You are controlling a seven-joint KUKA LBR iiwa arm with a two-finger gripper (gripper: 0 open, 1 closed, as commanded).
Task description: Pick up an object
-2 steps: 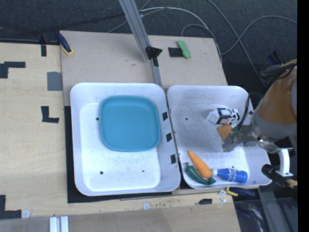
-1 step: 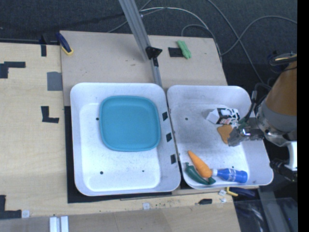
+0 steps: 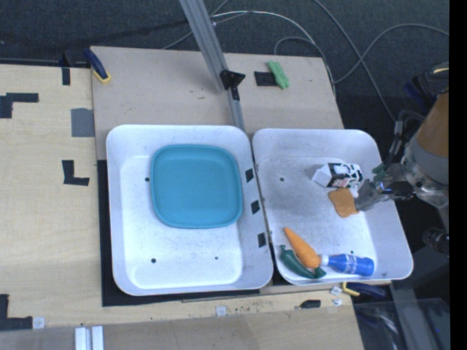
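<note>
Wooden tabletop (image 3: 44, 195) with bits of black tape, two white bins on it side by side. Going left to right: the left bin (image 3: 131, 268) has a blue square plate (image 3: 195, 185) sitting in it, nothing else worth grabbing there. The right bin (image 3: 292, 152) is where the stuff is: an orange carrot (image 3: 301, 248) lying diagonally near the front edge, a blue and white bottle (image 3: 351, 264) just beside it, a black and white crumpled thing (image 3: 337, 173) further back, and a tan chunk (image 3: 341, 202) right under that. The tool (image 3: 368, 195) comes in from the right rim, and its tip sits just beside the tan chunk, maybe touching. So the likely target lies directly to the tool's left, basically at its tip. Honestly can't tell whether the tool is spread or pinched, too blurry.
</note>
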